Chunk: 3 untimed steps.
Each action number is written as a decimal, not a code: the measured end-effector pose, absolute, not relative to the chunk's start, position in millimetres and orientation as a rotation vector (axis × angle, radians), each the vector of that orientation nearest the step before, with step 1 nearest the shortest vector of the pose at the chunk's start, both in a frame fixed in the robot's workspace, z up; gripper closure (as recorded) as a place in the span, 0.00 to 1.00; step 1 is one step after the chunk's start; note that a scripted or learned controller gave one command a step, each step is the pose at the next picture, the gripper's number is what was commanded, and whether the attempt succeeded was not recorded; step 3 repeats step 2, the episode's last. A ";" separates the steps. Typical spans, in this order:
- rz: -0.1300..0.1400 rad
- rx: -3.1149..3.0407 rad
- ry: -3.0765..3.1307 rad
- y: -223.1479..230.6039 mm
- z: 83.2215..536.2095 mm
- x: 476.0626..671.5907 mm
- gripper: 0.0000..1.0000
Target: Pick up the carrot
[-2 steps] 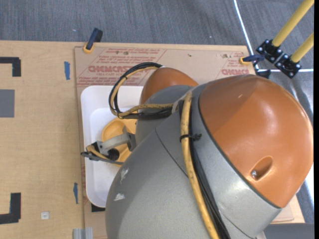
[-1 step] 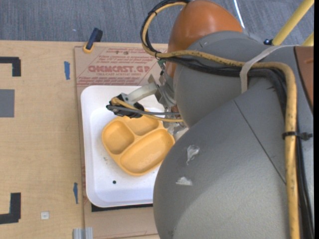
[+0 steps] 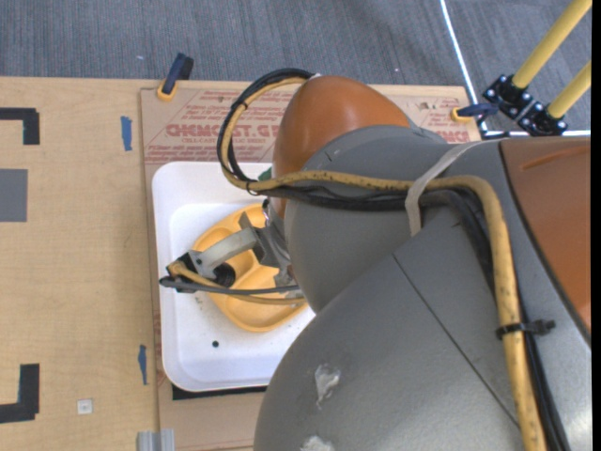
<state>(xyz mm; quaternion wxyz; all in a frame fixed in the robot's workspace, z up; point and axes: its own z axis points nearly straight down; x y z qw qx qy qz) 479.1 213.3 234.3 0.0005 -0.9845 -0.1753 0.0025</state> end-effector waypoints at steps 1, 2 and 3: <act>0.010 -3.004 -0.910 156.1 145.1 504.0 1.00; -0.001 -3.097 -0.526 190.1 193.7 494.9 1.00; -0.001 -3.097 -0.526 190.1 193.7 494.9 1.00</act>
